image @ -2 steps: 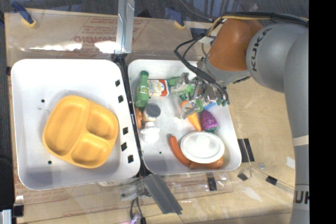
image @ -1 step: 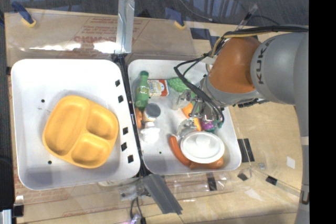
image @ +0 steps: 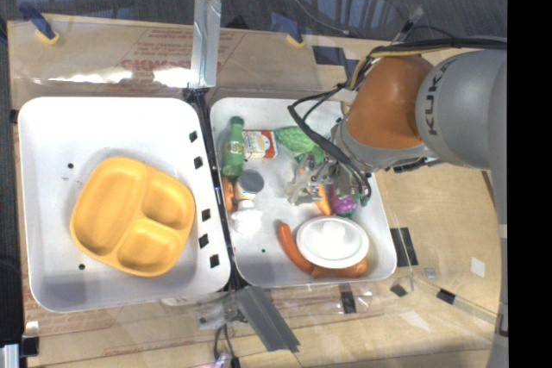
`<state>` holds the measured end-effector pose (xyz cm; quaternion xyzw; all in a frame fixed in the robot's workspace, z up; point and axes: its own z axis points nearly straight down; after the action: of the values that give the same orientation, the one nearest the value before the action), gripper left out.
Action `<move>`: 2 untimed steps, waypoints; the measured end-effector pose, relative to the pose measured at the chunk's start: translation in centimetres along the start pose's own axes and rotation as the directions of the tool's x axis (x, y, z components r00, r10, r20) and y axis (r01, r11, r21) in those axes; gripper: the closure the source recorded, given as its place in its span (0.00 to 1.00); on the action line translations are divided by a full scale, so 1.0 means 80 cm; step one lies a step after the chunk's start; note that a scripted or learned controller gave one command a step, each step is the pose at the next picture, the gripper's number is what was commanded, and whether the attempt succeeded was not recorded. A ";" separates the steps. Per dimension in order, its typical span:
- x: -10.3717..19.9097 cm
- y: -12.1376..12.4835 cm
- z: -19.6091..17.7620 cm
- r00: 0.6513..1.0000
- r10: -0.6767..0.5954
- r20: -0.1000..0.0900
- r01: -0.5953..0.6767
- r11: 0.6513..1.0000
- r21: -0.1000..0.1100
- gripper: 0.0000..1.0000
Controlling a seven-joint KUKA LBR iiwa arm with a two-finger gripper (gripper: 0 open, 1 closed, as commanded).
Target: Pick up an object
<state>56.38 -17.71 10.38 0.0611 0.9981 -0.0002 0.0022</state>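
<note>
The gripper (image: 323, 185) sits buried among cables, its fingers too cluttered to read, while the arm (image: 448, 108) hides the right bin's (image: 259, 263) far corner.

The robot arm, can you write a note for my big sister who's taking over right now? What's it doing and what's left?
Gripper: low in the right bin, among the small toys beside the purple piece. I cannot tell whether it is open or shut.
Right bin: green bottle, small carton, green leafy toy, white bowl, orange sausage.
Left bin: yellow divided plate.
Done: arm has reached the toys.
Left: nothing is visibly gripped or lifted, so a pick is not confirmed.
</note>
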 end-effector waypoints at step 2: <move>-0.034 0.028 -0.138 0.957 0.290 -0.001 -0.290 0.957 0.001 0.00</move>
<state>59.33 -15.83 21.47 0.2067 0.9784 -0.0003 0.0015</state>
